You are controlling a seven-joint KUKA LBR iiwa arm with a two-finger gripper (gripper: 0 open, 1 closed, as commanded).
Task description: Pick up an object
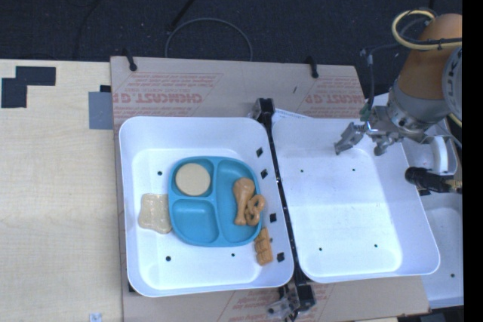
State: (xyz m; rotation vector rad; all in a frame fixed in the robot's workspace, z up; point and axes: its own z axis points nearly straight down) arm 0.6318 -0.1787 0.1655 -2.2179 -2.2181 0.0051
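1. You are looking at the grey arm's two-finger hand (364, 138) hovering over the upper right part of the right shallow white bin (355, 268); its fingers are standing spread apart with nothing between them.
2. Every candidate is lying in the left shallow white bin (143, 136), well apart from the hand: a blue three-compartment plastic tray (198, 226), a round tan cookie-like disc (192, 179) in the tray's upper left compartment, a twisted tan pretzel-shaped piece (247, 201) in its right compartment, a pale beige bread-slice-shaped piece (155, 213) touching the tray's left edge, and a small orange-brown lumpy piece (263, 246) just beside the tray's lower right corner.
3. These are looking like light, stiff toy foods, so I judge weight is posing no trouble; slipping is the likelier risk.
4. The pretzel-shaped piece is running its long axis roughly top to bottom in the view; you are best closing across its narrow width, near the middle.
5. The lumpy piece is also lying lengthwise up and down, close to the bin wall, which is crowding a finger.
6. The disc is lying flat, offering little edge to pinch.
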